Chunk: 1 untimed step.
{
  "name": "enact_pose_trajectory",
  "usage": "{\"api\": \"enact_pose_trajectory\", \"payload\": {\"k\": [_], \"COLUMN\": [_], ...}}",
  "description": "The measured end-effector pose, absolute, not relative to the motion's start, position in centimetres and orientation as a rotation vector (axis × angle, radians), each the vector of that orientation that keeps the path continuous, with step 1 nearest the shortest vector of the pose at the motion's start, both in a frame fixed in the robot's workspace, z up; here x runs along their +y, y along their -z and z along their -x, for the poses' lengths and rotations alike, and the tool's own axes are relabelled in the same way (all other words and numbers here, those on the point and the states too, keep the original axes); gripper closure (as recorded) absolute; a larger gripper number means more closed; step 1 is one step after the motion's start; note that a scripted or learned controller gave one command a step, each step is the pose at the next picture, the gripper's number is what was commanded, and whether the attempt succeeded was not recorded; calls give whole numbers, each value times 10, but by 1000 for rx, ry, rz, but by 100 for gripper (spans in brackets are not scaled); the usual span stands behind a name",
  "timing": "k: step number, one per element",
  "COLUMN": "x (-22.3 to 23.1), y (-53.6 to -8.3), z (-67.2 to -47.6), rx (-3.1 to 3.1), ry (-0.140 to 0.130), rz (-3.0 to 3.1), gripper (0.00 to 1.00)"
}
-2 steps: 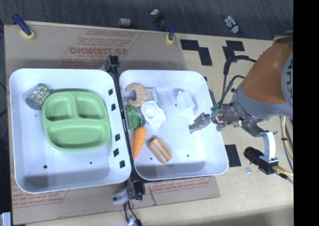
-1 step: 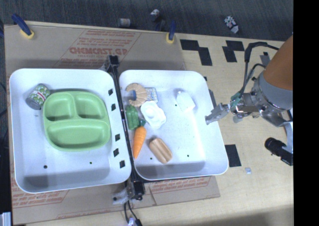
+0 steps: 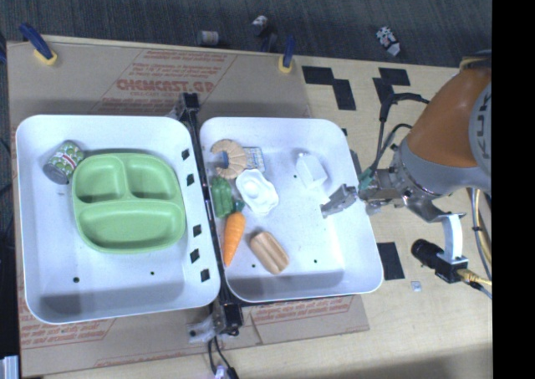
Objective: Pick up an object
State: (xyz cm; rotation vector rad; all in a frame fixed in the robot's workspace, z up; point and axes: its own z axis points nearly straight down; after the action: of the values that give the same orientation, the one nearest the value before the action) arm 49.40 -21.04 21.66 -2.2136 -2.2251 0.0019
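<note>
While carrot touches bread, gripper hangs apart.

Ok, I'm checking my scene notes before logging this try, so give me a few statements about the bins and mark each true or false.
1. The green divided plate lies in the left bin. True.
2. The carrot lies in the left bin. False: it lies in the right bin, near its left wall.
3. The pincer is over the right bin's right side. True.
4. The pincer holds the carrot. False: the carrot lies apart from it.
5. A small can lies beside the plate's upper left corner. True.
</note>
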Motion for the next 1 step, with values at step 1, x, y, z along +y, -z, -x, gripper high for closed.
{"api": "enact_pose_trajectory", "payload": {"k": [1], "x": [-187], "y": [-125], "z": [-510], "rx": [-2226], "ry": [-4], "rz": [2210], "gripper": [0]}}
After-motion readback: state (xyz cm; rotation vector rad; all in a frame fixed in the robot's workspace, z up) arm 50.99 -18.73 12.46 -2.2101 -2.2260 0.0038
